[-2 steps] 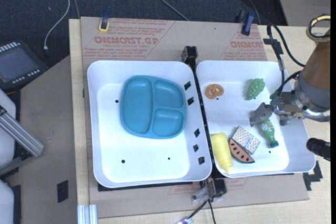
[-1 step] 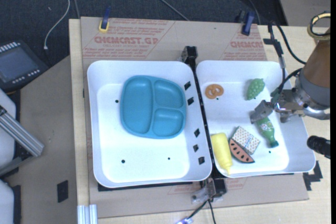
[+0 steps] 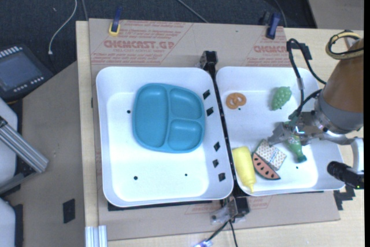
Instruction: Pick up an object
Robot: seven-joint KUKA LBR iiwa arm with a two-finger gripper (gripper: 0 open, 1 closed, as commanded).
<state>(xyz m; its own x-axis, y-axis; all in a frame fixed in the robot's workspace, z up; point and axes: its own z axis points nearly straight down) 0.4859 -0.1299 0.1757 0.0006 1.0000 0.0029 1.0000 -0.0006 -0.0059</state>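
The end effector point(image 3: 292, 135) hangs low over the right bin point(image 3: 254, 79), reaching in from the right, with its metal fingertips down among the toys in the bin's lower right part. Nearest to it is a green toy point(image 3: 298, 150), perhaps a small cucumber or pepper, which lies touching or just under the fingertips and runs down and to the right from them. Just to the left, toward the bin's front, lies a watermelon slice point(image 3: 269, 162) with its long axis slanting from upper left to lower right, and beyond that a yellow corn cob point(image 3: 244, 166) lies along the divider, pointing front to back. A bunch of green grapes point(image 3: 281, 97) and a small orange pretzel point(image 3: 235, 101) sit well apart, toward the back of the bin.

The fingers look slightly spread, but the view there is cluttered and blurred, so I cannot tell whether they are released or clenched on anything. The left bin point(image 3: 115, 142) carries a blue divided plate point(image 3: 169, 117), far from the arm.

My guess is that the green toy is the likeliest pick, since it lies right at the fingertips.
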